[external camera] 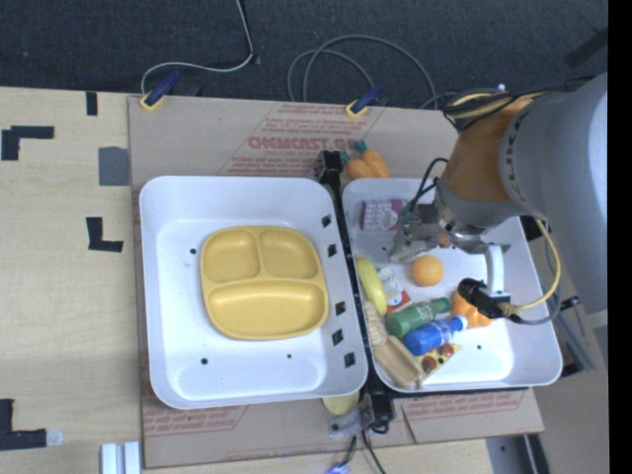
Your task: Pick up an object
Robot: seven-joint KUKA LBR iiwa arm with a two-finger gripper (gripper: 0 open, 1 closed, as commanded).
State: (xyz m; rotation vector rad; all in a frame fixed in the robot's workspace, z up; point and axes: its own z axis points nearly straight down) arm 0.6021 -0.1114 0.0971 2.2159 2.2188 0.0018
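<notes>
Arm (523, 166) reached in from the right over the right bin (533, 358). Gripper (410, 240) sat low near that bin's upper middle, just beside the small orange ball (428, 271) and a purple-labelled packet (375, 213). Could not tell whether the gripper was apart or together, and nothing was visibly clamped. Also in the right bin: yellow banana-like piece (372, 284), green bottle (417, 316), blue bottle (430, 337). Left bin (168, 215) carried a yellow divided plate (264, 281).
</notes>
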